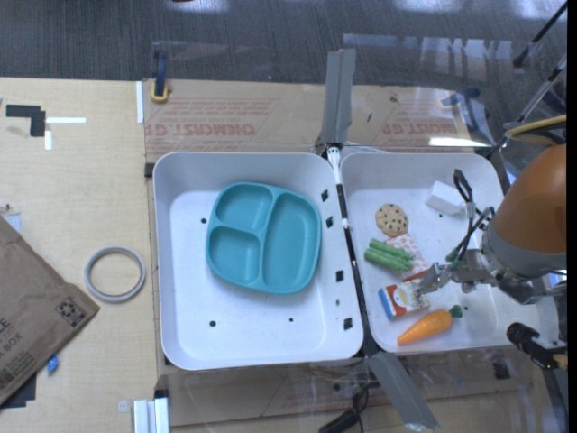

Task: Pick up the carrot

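- A brown cardboard box [32, 327] lies far left of the left bin, cut off by the picture's edge.
- A ring of tape [115, 272] sits on the bench just left of the left bin [180, 206], apart from its wall.
- Inside the left bin, a teal divided plate [264, 237] rests near the middle, tilted a little against the bin's sides.
- The right bin [361, 188] touches the left bin along their shared wall; its far right part is hidden behind the arm.
- In the right bin, going right from that shared wall: a cookie [391, 217], green beans [389, 257] below it, and a small red and white carton [403, 298] lower still.
- The carrot [425, 325] lies in the right bin near its front wall, just below the carton, its green end pointing right.
- The gripper [436, 276] hangs above the carton's right end, just up and right of the carrot and apart from it.
- The fingers are thin and blurred, so how wide they stand cannot be told; nothing shows between them.
- A white scrap [444, 198] lies toward the right bin's back, partly behind a dark cable.
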`<state>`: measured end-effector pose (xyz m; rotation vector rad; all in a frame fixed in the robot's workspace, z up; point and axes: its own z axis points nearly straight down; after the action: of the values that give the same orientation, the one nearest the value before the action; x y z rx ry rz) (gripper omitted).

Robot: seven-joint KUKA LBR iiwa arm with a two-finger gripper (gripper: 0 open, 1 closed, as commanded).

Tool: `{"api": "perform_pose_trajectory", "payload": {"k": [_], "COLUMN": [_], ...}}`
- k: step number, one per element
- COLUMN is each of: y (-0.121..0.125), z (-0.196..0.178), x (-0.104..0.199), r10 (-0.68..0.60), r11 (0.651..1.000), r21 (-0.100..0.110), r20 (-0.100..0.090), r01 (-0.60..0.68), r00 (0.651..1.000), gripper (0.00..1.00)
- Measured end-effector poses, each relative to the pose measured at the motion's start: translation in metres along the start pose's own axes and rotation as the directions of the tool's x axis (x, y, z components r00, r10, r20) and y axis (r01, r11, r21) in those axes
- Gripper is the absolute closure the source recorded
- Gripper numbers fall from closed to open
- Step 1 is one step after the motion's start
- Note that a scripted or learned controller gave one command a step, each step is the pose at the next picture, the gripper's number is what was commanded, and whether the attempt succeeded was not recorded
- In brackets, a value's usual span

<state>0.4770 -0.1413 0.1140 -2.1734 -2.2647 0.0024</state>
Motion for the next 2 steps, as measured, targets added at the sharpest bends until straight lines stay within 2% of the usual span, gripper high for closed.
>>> {"api": "perform_pose_trajectory", "payload": {"k": [1,2], "y": [0.0000,0.0006], "z": [0.0004,-0.0083], "x": [-0.0004,-0.0011], "r10": [-0.159,-0.155], "r11": [0.987,0.988], "r21": [0.000,-0.001], "r20": [0.000,0.001], "r01": [0.159,0.155], "r00": [0.987,0.988], "gripper": [0.00,1.00]}}
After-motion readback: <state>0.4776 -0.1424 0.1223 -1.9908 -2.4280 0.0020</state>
